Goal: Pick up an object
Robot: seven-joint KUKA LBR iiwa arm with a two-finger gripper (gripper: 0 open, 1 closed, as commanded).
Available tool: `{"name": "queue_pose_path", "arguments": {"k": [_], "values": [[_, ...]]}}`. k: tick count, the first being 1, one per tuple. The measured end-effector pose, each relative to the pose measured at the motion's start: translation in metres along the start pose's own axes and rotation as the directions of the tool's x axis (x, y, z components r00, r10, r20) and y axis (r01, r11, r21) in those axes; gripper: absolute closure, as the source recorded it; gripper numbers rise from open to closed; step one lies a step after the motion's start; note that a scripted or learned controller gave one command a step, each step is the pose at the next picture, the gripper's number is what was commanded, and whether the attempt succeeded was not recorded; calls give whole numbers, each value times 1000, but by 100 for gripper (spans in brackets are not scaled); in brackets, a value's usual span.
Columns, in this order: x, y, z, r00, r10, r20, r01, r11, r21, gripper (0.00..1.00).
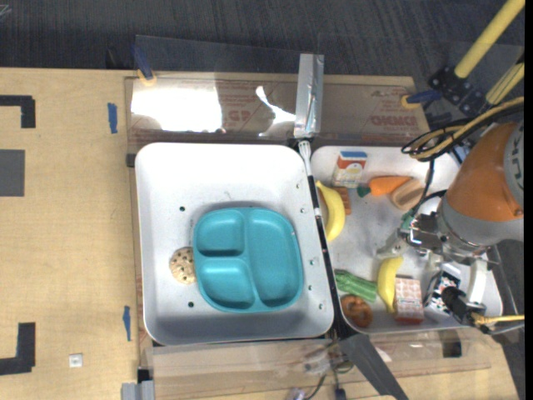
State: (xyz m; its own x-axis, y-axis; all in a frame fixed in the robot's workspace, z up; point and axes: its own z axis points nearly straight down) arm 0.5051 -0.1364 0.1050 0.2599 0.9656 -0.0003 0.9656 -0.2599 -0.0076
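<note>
**Hand low over the right bin, nothing seen in its grip**

Arm [491,190] reaches in from the right. Hand [414,233] sits above the right bin [373,223], near the bin's middle – open or closed, cannot tell from this angle. No object visibly held.

Right bin contents:
- 2 bananas: upper banana [334,211] against the divider wall, lower banana [387,282] just below the hand
- small carton [350,168] at the far end, carrot [385,187] beside it, tan piece [408,195] touching the carrot
- pink-red box [408,298] just beside the lower banana
- green vegetable [356,287] and a red-brown round fruit [357,310] in the near corner by the divider

Left bin [166,182]: teal divided plate [247,258] in the centre, cookie [182,265] touching its left edge.

Both bins rest on the tabletop [58,248].
</note>
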Motion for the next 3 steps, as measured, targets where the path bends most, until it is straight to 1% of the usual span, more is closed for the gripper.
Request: {"name": "queue_pose_path", "arguments": {"k": [1,2,3], "values": [[1,0,-6,1000,-2,-1,2,1000,5,100],[1,0,-5,1000,-1,-1,1,1000,5,0],[-29,62,14,957,-289,-30,289,957,-6,0]]}}
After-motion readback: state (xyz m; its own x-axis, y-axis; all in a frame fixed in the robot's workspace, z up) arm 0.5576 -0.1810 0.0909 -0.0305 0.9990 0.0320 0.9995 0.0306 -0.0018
